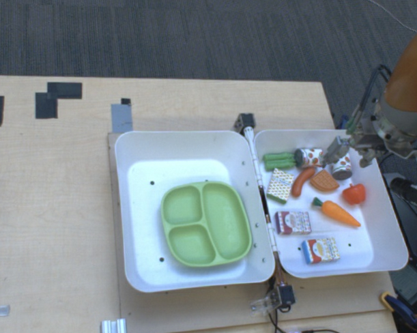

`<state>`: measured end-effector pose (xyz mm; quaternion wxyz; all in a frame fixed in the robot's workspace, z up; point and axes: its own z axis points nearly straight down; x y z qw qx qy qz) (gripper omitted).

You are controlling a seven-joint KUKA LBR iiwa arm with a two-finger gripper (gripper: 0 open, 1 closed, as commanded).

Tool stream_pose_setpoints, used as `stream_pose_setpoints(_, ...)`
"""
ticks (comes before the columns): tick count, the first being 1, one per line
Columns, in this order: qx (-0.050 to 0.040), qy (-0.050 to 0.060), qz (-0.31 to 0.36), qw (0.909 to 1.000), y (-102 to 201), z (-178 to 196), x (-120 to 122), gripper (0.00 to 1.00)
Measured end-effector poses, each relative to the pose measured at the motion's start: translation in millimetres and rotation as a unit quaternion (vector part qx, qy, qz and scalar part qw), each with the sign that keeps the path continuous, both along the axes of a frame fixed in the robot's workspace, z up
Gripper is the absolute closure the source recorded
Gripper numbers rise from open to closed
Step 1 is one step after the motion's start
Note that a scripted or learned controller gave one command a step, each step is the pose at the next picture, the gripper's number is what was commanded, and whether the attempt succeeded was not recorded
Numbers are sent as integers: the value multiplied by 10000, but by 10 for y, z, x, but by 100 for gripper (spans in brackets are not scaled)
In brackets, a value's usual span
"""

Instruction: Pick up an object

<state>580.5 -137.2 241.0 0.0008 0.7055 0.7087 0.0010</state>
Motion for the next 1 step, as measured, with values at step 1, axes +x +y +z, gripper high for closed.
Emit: stream_pose_setpoints(1, -5, -18, -12, 10000, -42, -1546, -407, 0)
